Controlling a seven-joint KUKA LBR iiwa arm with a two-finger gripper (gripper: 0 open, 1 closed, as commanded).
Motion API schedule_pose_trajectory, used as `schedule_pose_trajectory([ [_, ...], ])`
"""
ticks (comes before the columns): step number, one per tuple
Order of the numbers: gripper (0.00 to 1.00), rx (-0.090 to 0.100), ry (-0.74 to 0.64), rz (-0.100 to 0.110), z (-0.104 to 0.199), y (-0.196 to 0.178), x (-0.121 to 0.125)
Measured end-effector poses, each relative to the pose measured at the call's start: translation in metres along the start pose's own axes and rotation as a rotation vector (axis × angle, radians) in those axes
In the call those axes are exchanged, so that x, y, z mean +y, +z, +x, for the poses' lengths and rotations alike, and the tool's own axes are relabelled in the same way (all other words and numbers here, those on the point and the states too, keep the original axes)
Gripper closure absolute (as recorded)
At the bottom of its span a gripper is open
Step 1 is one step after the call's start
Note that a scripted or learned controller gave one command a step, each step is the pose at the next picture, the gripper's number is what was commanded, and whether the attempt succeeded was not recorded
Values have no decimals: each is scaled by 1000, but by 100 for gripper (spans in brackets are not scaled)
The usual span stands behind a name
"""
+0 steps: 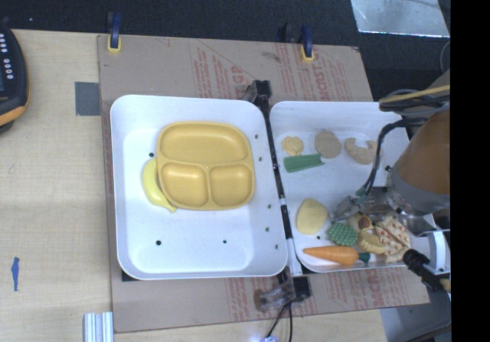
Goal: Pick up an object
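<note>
The gripper (366,214) is lowered among toys; the carrot (331,255) lies just below-left, lengthwise sideways; its grip cannot be told.

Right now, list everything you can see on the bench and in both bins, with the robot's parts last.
white bins: two, white, side by side on the bench
divided plate: one, yellow, left bin
banana: one, yellow, left bin, partly under the plate
green stick: one, green, right bin
pale pieces: three, tan and yellow, right bin's far side
lemon: one, yellow, right bin
carrot: one, orange, right bin's near edge
clamps: two, blue and yellow, board's far edge
arm: one, grey and orange, over right bin
gripper: one, among toys
</note>
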State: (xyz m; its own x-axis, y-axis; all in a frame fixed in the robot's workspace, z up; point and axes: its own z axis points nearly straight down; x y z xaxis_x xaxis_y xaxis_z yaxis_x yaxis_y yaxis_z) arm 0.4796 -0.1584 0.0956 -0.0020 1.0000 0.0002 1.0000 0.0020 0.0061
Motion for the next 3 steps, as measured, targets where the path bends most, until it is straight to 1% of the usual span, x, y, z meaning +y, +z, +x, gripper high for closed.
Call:
schedule_pose_trajectory([
  [1, 100, -6, -4, -2, -1, -11, 3],
  [2, 100, -1, -7, 0, 36, -71, 68],
  [3, 100, 2, -10, 3, 117, -146, 58],
])
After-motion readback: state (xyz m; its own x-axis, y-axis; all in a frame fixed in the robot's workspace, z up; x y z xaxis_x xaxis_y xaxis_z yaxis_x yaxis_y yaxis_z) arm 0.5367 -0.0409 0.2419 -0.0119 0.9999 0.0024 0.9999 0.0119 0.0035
